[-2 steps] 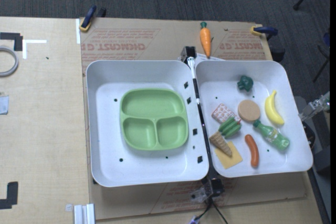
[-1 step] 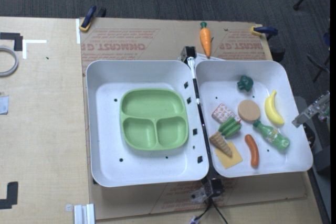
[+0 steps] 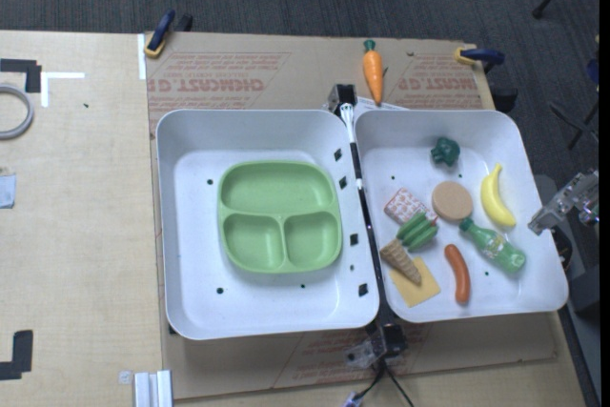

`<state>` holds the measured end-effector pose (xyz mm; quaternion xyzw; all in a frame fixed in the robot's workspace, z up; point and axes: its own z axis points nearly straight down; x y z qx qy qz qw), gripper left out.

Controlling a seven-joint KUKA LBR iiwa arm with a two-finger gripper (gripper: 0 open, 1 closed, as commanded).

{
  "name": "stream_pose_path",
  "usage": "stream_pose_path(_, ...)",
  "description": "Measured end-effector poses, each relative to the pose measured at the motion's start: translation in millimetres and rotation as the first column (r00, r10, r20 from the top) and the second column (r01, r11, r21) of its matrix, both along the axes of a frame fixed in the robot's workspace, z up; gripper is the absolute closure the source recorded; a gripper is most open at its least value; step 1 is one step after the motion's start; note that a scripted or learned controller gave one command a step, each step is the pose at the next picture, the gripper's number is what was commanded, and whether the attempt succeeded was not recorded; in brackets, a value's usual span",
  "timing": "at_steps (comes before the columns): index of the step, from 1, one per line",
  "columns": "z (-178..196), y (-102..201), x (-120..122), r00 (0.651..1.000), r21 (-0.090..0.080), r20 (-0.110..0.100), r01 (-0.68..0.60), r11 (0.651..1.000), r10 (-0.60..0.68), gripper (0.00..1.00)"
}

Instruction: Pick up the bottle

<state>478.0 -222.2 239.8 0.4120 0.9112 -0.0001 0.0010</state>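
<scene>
A green bottle [image 3: 494,246] lies on its side in the right bin [image 3: 534,295], near that bin's right wall, with its neck pointing up-left toward a round tan disc [image 3: 452,201]. A yellow banana [image 3: 494,196] lies just above it and a red sausage [image 3: 458,273] just to its left. My gripper [image 3: 569,202] hangs at the right edge of the view, outside the right bin's wall, to the right of and slightly above the bottle. It is apart from the bottle.
The right bin also holds broccoli [image 3: 444,151], a pink wafer [image 3: 404,204], a green cucumber [image 3: 416,231], a cone [image 3: 401,262] and a yellow cheese slice [image 3: 419,286]. A green divided plate [image 3: 280,216] sits in the left bin [image 3: 181,234]. A carrot [image 3: 372,71] lies on the cardboard behind the bins.
</scene>
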Motion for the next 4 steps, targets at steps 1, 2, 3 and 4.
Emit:
stream_pose_path(1, 0, 0, 0, 1.000, 0.000, 0.001, 0.005, 1.000, -0.005, 1.00)
stream_pose_path(2, -3, 0, 0, 0.988, -0.001, 0.001, -0.156, 0.988, 0.156, 1.00)
stream_pose_path(3, -15, 0, 0, 0.857, 0.000, 0.000, -0.515, 0.857, 0.515, 1.00)
stream_pose_path(4, -14, 0, 0, 0.604, -0.003, 0.000, -0.797, 0.604, 0.797, 1.00)
